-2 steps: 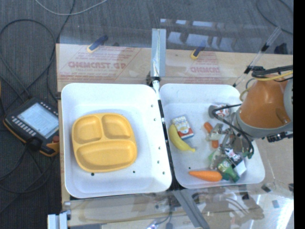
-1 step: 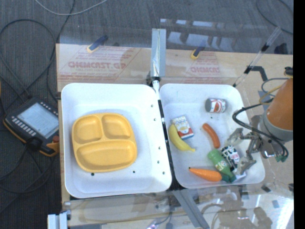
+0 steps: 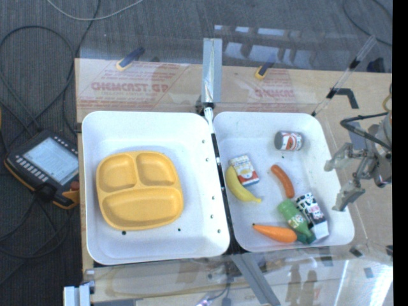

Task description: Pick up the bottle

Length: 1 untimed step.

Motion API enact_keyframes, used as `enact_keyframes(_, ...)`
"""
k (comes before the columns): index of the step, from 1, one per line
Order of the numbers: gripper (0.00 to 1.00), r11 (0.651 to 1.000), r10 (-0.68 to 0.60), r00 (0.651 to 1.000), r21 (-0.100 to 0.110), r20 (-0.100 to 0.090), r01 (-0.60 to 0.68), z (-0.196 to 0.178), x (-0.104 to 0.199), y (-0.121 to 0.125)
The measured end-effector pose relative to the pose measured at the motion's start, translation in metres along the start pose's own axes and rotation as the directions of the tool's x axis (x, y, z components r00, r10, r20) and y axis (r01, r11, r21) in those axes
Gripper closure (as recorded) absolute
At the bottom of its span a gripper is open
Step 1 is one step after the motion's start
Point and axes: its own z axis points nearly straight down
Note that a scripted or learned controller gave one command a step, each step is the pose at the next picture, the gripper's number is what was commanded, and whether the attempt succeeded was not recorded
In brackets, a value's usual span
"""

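The bench (image 3: 95, 75) carries two shallow white bins side by side. The left bin (image 3: 108, 123) holds only a yellow divided plate (image 3: 139, 189), which lies flat near its middle. The right bin (image 3: 255, 123) holds all the small things, probably put there as a mixed pile to choose from.

The gripper (image 3: 357, 171) hangs at the right, outside the right bin's far wall and apart from every object. Its two fingers look spread, with nothing between them, so I judge it released; the picking is not yet begun.

In the right bin, going by size, a banana (image 3: 240, 187) lies along the left wall, and a carrot (image 3: 275, 233) lies along the lower wall. The bottle (image 3: 296, 220), green, lies on its side in the lower right corner, tilted diagonally. A black and white carton (image 3: 313, 212) touches its right side, and the carrot's thick end is just beside its lower part. A small snack box (image 3: 245, 169) stands near the banana, a sausage (image 3: 283, 180) lies in the middle, and a can (image 3: 289, 141) lies on its side at the top.

The open room is in the upper middle of the bin. Around the bottle it is crowded: the wall is near, so I think the fingers must close across its free side carefully.
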Motion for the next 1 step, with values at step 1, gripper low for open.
enact_keyframes(1, 0.00, 0.989, -0.147, 0.989, 0.000, -0.005, 0.147, 0.1164, 0.0073, 0.0125)
